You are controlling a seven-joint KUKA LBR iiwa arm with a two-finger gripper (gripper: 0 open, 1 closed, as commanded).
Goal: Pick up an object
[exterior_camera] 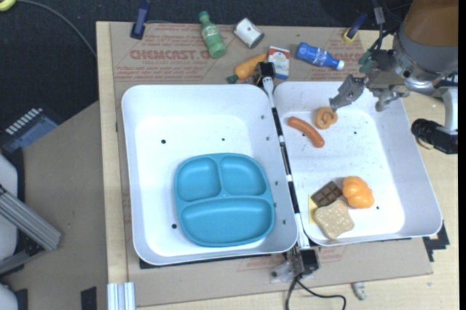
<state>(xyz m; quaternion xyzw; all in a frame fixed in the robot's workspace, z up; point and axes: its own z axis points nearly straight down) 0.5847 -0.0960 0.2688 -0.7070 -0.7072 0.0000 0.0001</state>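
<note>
Your arm (429, 25) came in from the right, and its top was cut off by the edge of the picture, so you could not see all of it. The jaws (362, 89) hung over the back of the right bin (408, 177). One dark finger (346, 94) pointed down at the small brown ring (325, 117), but nothing sat between the fingers. I could not tell how far apart the jaws stood, because they were small and blurry.

The tabletop (116, 156) carried two white bins side by side. The left bin (145, 156) held a blue plate (223, 198) with three parts. The right bin held the things you could pick. A red sausage (306, 131) lay near the back, just beside the ring. Near the front lay an orange fruit (357, 192), a brown chocolate square (327, 194) touching it, and a tan cracker (334, 219) just in front of those two.

Behind the bins, on the tabletop, lay a green bottle (212, 36), a blue bottle (319, 56), a small carton (278, 62), a white can (248, 33) and an orange toy (249, 68) that was hard to make out.
</note>
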